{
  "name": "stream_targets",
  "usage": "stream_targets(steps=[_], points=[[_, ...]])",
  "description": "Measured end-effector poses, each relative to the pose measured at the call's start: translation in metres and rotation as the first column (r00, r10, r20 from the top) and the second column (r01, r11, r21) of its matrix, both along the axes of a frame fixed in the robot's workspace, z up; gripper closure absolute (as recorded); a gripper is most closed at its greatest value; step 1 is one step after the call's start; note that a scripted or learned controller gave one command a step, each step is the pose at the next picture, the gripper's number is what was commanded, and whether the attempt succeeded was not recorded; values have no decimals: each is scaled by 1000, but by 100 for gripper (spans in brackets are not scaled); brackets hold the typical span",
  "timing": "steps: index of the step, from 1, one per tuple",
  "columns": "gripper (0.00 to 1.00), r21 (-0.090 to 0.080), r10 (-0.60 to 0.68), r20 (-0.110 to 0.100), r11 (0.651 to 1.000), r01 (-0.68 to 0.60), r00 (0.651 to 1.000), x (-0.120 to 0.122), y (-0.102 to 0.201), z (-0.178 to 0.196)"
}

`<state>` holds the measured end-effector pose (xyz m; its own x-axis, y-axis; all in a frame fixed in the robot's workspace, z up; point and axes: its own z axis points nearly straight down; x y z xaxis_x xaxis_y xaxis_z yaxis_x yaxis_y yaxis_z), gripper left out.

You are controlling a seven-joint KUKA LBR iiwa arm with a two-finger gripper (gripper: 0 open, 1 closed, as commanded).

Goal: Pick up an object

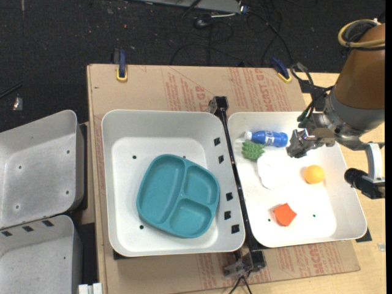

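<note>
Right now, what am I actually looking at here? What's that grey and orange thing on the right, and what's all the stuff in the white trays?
That is a robot arm, filmed by one camera fixed above the bench, looking down at a slant. Its hand hangs over the right bin, with nothing visibly between its fingers. That bin holds a blue bottle, a green toy, a white object, an orange ball and a red-orange block. The left bin holds a teal divided tray. The arm's job is picking one object up.
</note>
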<state>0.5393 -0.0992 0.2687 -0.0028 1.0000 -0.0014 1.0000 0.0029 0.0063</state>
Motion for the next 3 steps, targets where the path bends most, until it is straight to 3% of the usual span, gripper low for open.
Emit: stream_targets(steps=[3], points=[[100,3,5,-9,1000,-5,1000,3,161,-42]])
